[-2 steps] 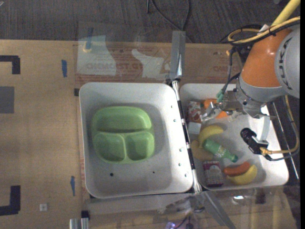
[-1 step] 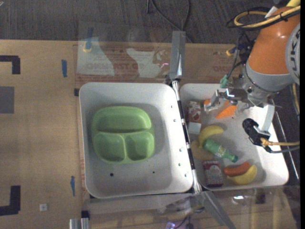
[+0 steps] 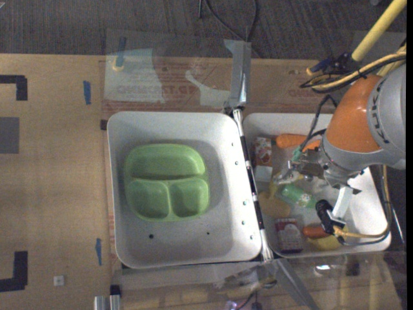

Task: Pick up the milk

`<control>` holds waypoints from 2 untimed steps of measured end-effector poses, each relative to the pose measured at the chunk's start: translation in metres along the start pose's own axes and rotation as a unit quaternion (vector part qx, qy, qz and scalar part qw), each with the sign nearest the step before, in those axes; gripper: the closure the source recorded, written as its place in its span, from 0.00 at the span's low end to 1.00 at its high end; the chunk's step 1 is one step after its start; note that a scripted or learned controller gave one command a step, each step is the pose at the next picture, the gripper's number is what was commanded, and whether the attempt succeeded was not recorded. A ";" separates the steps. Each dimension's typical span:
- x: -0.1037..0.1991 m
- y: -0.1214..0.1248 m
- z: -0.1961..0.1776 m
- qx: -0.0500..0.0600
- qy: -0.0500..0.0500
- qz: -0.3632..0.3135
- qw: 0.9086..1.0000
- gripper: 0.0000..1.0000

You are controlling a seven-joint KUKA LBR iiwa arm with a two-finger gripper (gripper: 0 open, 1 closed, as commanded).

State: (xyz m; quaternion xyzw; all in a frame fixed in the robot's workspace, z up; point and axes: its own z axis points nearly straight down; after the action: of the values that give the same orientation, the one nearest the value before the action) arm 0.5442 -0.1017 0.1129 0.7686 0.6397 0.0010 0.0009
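Note:
The milk, a small red and white carton (image 3: 262, 150), stands at the upper left of the right bin (image 3: 381, 228), close to the wall between the two bins. My gripper (image 3: 303, 171) hangs over the middle of that bin, to the right of the carton and a little nearer the front, apart from it. A green bottle (image 3: 297, 196) lies just below the gripper. The grey and orange arm (image 3: 356, 124) covers the bin's right part.
In the right bin, an orange carrot (image 3: 290, 141) lies at the back, a red box (image 3: 288, 233) at the front, with red and yellow pieces (image 3: 321, 236) beside it. The left bin (image 3: 129, 237) holds a green divided plate (image 3: 168, 181).

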 end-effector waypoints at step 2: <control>0.029 -0.036 -0.134 0.001 0.000 -0.012 1.000 1.00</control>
State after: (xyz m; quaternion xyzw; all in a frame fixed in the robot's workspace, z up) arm 0.5140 -0.0665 0.2473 0.7608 0.6490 -0.0002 0.0001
